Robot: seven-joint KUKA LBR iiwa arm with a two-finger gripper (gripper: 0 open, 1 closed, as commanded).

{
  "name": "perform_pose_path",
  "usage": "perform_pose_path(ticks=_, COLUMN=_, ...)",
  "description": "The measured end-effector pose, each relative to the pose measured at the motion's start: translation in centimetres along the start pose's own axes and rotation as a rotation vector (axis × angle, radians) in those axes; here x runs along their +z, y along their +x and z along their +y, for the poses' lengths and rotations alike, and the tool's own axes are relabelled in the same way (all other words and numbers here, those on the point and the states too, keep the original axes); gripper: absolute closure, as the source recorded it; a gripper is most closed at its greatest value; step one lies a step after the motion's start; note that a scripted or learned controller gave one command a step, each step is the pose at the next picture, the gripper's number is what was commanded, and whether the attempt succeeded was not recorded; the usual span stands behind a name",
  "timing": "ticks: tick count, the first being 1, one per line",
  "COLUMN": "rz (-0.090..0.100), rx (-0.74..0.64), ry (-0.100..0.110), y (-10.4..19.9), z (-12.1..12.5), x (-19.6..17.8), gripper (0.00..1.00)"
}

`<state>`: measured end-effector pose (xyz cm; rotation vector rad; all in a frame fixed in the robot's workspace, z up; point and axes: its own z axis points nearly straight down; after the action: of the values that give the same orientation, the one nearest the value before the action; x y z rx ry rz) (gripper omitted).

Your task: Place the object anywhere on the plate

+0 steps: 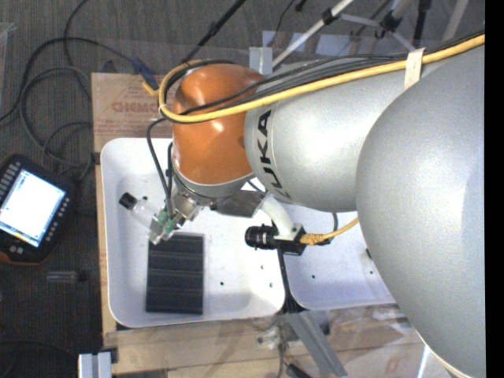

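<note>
From one fixed camera above the bench we look down at a slant on both bins [118,290], and we stand so near to the arm [378,156], which enters from the right, that it covers most of the right bin.

From my remote seat, the arm [378,156] runs off the right and bottom edges and covers most of the right bin [331,286]. Its orange band [209,128] hides the back of the left bin [118,235]. I cannot make out the gripper [167,225] fingers. A small clear object [138,207] beside it is too blurred to identify.
</note>
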<state>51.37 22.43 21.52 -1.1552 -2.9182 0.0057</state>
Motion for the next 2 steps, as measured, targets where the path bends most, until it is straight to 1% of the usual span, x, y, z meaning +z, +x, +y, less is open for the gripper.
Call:
perform_pose_path(ticks=1, rz=-0.002, rx=-0.13, ry=-0.003, y=-5.0, z=5.2, x=4.6, gripper=1.0)
perform_pose_path(ticks=2, rz=-0.002, rx=-0.223, ry=-0.006, y=1.6, z=-0.1, x=-12.4, gripper=1.0)
